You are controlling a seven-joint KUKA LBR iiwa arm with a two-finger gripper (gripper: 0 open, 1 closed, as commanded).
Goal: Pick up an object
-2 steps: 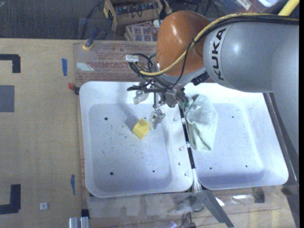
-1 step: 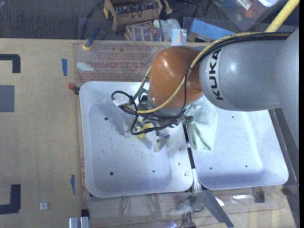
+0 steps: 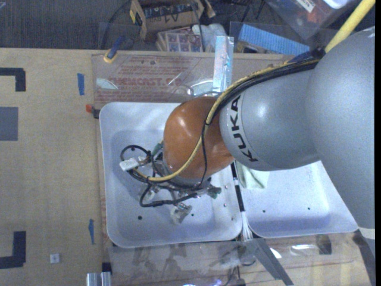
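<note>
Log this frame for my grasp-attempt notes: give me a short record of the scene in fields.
arm: grey KUKA arm reaching in from the right, orange band over the left bin
gripper: under the wrist, among black cables; finger state hidden
left bin: white; arm low over its middle
right bin: white, a pale green item by its left wall, partly under the arm
object held: cannot tell
bench: tan board with blue tape marks

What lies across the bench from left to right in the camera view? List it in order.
Bare wooden bench top with black corner marks → left shallow white bin → orange band of the grey arm → right shallow white bin.
</note>
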